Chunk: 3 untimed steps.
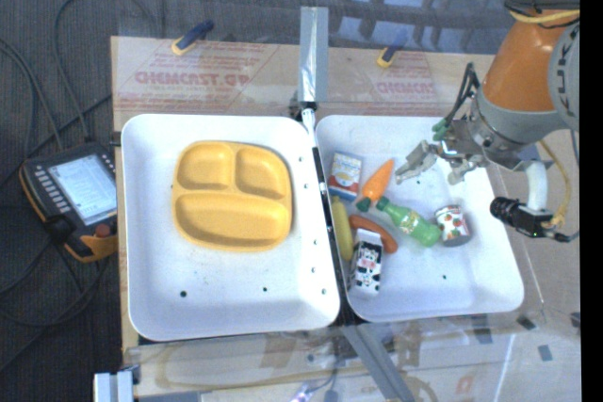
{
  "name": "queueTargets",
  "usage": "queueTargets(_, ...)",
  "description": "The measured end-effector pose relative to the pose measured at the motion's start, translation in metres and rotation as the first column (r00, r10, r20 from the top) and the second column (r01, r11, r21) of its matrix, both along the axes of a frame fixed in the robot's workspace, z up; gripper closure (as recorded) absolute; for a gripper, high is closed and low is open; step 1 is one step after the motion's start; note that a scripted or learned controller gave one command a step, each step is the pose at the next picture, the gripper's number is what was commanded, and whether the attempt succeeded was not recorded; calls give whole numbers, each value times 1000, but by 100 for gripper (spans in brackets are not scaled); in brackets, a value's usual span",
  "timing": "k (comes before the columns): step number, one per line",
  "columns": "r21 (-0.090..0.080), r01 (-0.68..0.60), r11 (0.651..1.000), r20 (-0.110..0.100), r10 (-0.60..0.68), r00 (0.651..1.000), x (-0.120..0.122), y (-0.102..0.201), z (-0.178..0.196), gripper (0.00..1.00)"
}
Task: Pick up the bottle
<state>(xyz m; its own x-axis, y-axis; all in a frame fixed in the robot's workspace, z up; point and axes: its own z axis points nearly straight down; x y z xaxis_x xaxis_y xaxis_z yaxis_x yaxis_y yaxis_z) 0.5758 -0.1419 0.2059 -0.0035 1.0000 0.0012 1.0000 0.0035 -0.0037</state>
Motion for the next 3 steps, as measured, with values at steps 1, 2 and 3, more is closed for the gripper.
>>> queueTargets(1, 0, -143, 990, 4, 143, 990, 9, -27, -113, 0)
queueTargets(2, -13, -274, 962, 21, 274, 961, -26, 23, -114, 0)
queueTargets(3, -10, -274, 962, 23, 275, 961, -24, 25, -105, 100)
